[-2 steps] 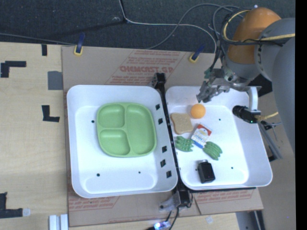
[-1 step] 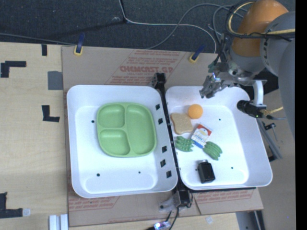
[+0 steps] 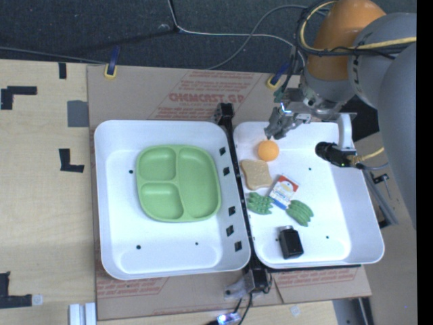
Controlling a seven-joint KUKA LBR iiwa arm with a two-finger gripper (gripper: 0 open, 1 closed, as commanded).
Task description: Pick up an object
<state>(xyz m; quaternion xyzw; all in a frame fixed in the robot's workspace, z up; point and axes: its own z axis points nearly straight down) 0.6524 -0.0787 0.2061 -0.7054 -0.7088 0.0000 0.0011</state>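
A: Where do we stand? Our tool point(image 3: 279, 125) hangs over the upper left corner of the right bin point(image 3: 352, 208), and the orange ball point(image 3: 268, 150) lies just beside it, toward five o'clock of the fingertips.

B: Agreed. We see nothing between the fingers, so we hold nothing. Whether the tool is released or clenched we cannot tell; from this slant the fingers blur into one dark shape.

A: Then the ball is our nearest candidate. The bread slice point(image 3: 256, 174) sits at seven o'clock of the ball, close to it, and the bin wall runs along the nine o'clock side.

B: So we judge the approach should come straight down over the ball's middle, with the jaws spread wide enough to pass its widest part. A round thing will likely roll away if one finger touches first.

A: And we should keep the closing line clear of the bread and the wall, perhaps running from twelve to six o'clock.

B: The other things, the small packet point(image 3: 283, 191), the green leafy toys point(image 3: 279, 208) and the black block point(image 3: 291, 242), lie farther toward six o'clock. The left bin point(image 3: 115, 202) carries a green divided plate point(image 3: 178, 183); we leave that alone.

A: Close gently, then lift slowly, we'd say.
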